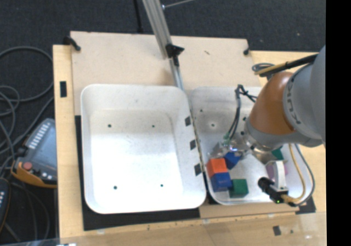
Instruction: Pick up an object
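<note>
Arm [285, 110] over right bin [205, 110]; claw [233, 149] by blue block [232, 159].

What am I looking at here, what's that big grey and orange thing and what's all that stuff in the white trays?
This is one camera's view, fixed above a workbench and looking down at a slant. The big grey arm with the orange band is a robot arm reaching in from the right. On the bench sit two shallow white plastic bins side by side: the left bin and the right bin. The arm hangs over the right bin, where small blocks are clustered: an orange cube, a blue cube, a green cube and a smaller blue block. The gripper is down among them, but I can't tell whether anything is held.
</note>
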Controlling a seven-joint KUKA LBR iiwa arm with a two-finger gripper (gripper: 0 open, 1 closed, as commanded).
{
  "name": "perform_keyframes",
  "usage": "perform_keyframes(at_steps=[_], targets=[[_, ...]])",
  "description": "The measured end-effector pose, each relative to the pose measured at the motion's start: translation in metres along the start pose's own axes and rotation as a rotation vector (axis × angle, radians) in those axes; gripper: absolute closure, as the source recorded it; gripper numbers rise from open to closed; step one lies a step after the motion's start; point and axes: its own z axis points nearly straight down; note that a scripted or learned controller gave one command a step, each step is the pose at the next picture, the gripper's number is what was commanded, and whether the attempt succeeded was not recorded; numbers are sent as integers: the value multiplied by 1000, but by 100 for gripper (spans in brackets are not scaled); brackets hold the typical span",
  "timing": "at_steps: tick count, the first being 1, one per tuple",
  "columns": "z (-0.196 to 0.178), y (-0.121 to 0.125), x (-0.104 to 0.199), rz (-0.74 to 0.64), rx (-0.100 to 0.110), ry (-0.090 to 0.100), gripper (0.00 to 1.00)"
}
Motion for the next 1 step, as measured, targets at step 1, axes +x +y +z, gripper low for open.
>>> perform_keyframes(at_steps=[1], targets=[[2, 30, -29, 0, 6, 4, 0]])
